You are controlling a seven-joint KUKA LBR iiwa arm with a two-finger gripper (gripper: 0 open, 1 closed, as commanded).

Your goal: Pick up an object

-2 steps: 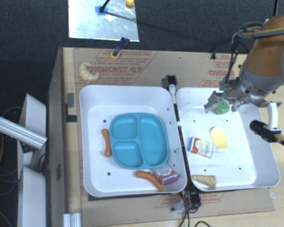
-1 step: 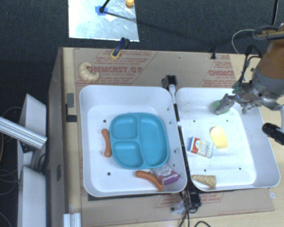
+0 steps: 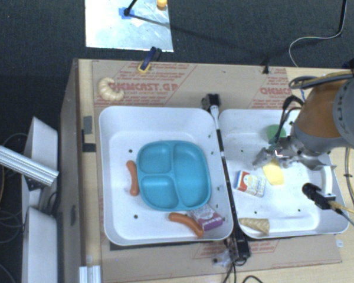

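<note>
Left bin [image 3: 115, 134]: blue divided tray [image 3: 172, 174] sits centred on the floor. One sausage [image 3: 133, 177] lies just beside the tray's left edge; a second sausage [image 3: 186, 223] lies below the tray near the front wall, touching a small purple packet [image 3: 210, 219]. None of these sits in a tray compartment. They look scattered loosely, probably so each has open floor around it for a top-down grasp.

Right bin [image 3: 248, 125]: a white carton with red and blue print [image 3: 249, 183] lies flat left of centre. A waffle cone [image 3: 253, 224] rests on its side against the front wall. A yellow block [image 3: 274, 174] lies near the centre, just right of the carton. A green item [image 3: 274, 131] shows further back, partly hidden by the arm, identity unclear.

Hand [image 3: 275, 154]: low over the right bin, directly behind the yellow block and close to it, arm entering from the right. Whether it is released or clenched I cannot tell; metal parts blur together at this resolution. No item shows inside it.

Judgement: yellow block is the likeliest target, still resting on the bin floor. Pick not yet achieved. The nearby carton could be nudged during the grasp.
</note>
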